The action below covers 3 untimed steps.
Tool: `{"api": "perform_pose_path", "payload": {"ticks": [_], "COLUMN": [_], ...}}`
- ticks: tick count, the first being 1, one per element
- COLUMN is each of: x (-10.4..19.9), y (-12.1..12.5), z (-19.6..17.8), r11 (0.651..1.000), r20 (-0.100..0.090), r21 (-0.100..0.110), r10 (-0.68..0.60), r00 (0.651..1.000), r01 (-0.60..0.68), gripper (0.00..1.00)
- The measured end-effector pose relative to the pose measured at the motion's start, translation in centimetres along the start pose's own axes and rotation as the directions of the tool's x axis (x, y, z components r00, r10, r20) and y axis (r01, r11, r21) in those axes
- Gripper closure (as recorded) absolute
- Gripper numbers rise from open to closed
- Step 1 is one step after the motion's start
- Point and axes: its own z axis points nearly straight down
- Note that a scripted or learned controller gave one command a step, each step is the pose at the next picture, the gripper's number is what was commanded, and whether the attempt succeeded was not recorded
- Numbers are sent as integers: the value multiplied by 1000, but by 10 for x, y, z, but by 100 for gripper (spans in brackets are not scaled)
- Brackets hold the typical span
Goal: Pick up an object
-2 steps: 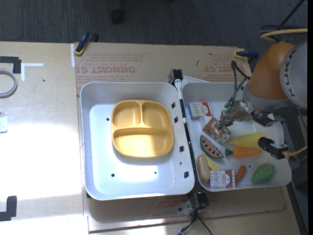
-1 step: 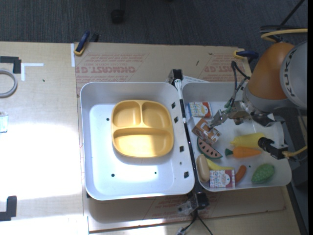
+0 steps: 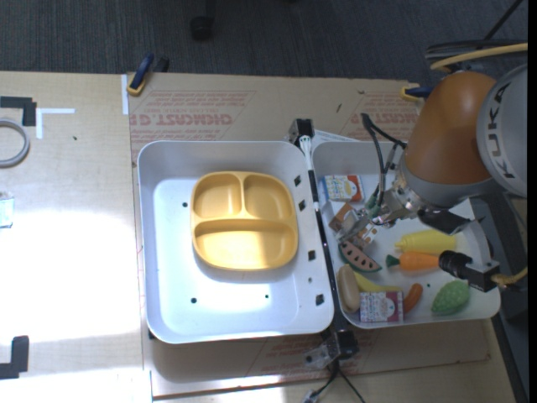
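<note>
From my remote station, the arm [image 3: 470, 133] is cut off by the right edge and covers the upper right corner of the right bin [image 3: 482, 309]. Its gripper [image 3: 369, 221] is a small tangle of metal whose finger state I cannot resolve. The carton [image 3: 341, 188] print is too small to read.

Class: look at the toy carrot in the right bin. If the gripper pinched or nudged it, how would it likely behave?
The carrot looks like smooth moulded plastic, so probably stiff, light, and a bit slippery. It is long, rounded and tapered, lying on its side, so a nudge may roll or swing it. The corn lies right beside it in the bin, so a push could shift both.
</note>
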Motion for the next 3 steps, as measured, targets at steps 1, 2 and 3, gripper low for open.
{"api": "perform_pose_path", "payload": {"ticks": [1, 2, 3], "x": [0, 0, 0], "y": [0, 0, 0], "z": [0, 0, 0], "r11": [1000, 1000, 1000], "r20": [0, 0, 0], "r21": [0, 0, 0], "r10": [0, 0, 0], "r00": [1000, 1000, 1000], "r01": [0, 0, 0], "gripper": [0, 0, 0]}}
